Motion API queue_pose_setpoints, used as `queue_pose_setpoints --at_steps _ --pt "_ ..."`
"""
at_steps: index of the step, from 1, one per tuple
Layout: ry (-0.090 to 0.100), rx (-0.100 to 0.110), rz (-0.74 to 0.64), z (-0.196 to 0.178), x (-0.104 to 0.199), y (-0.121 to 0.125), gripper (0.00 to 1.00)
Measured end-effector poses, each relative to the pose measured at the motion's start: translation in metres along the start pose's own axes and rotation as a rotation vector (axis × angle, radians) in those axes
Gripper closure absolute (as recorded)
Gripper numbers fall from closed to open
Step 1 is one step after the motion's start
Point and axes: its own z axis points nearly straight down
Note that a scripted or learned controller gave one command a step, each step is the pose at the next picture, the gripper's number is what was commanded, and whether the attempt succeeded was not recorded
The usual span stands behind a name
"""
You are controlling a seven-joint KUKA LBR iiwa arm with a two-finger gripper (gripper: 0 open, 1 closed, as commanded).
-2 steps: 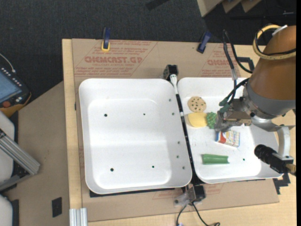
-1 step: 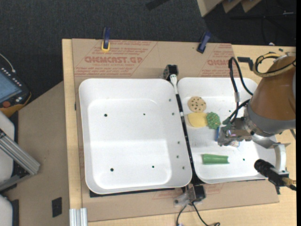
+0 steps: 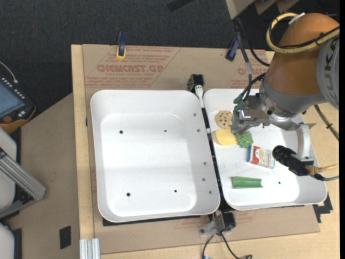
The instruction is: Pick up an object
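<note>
In the right bin [image 3: 280, 198] lie a round cookie [image 3: 222, 118], a yellow lemon-like piece [image 3: 226, 138], a bumpy green piece [image 3: 246, 140], a small red, white and blue box [image 3: 261, 157] and a flat green stick [image 3: 247, 182]. My gripper [image 3: 241, 124] hangs low over the bin's left part, just above the yellow and bumpy green pieces, with the cookie to its left. The wrist hides its fingertips. Nothing shows between them.
The left bin [image 3: 108, 161] lies beside the right one, parted by a dark seam [image 3: 207, 144]. Both rest on a cardboard sheet [image 3: 140, 63] with blue clips at its back edge. The orange-banded arm [image 3: 302, 53] covers the right bin's far right corner.
</note>
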Motion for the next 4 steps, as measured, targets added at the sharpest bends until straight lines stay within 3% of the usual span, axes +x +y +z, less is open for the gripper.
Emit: queue_pose_setpoints --at_steps 1,2,3,4 --pt "-0.004 0.006 0.015 -0.023 -0.055 -0.02 1.0" --pt "0.0 0.021 0.015 0.066 -0.09 -0.052 1.0" --pt "0.003 0.006 -0.004 0.031 0.026 -0.012 1.0" --pt "-0.003 0.011 0.017 0.002 -0.045 -0.05 1.0"
